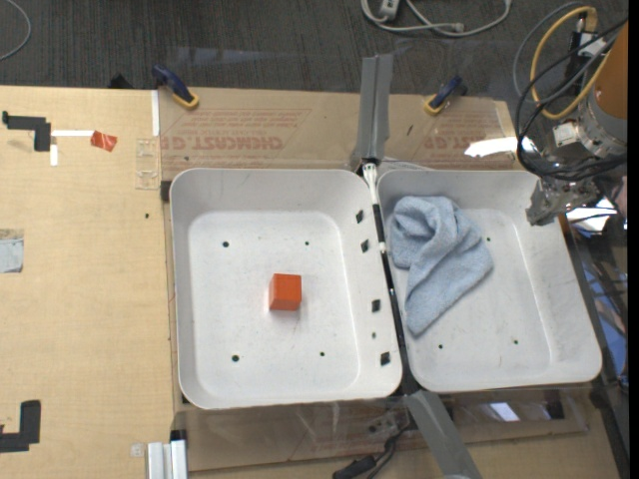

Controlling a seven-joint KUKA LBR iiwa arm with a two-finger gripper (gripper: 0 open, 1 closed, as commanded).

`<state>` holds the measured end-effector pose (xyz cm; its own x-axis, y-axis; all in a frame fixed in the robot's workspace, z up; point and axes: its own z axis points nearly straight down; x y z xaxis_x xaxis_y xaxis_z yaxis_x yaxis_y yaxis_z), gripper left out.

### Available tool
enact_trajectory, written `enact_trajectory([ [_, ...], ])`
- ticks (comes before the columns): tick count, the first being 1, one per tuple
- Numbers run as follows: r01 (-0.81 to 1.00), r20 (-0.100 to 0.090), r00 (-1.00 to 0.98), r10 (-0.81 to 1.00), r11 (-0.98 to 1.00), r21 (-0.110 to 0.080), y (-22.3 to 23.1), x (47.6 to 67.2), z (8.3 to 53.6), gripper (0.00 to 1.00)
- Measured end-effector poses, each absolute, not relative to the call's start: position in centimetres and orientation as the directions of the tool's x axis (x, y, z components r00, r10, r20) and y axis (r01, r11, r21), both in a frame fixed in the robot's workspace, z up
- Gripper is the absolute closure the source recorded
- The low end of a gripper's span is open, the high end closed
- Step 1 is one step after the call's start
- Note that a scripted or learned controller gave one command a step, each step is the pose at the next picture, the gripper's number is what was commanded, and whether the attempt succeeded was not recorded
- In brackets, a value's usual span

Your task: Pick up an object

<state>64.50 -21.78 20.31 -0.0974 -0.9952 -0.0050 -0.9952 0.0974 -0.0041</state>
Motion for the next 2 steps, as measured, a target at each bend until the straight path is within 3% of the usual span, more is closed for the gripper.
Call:
enact_trajectory([
  [1,-0.996,-0.005,0.093,-0.996,-0.093,-0.003,-22.0,64.0,17.8,1.00],
  [2,-0.935,-0.003,0.354,-0.935,-0.353,-0.006,-21.3,65.8,20.4,1.00],
])
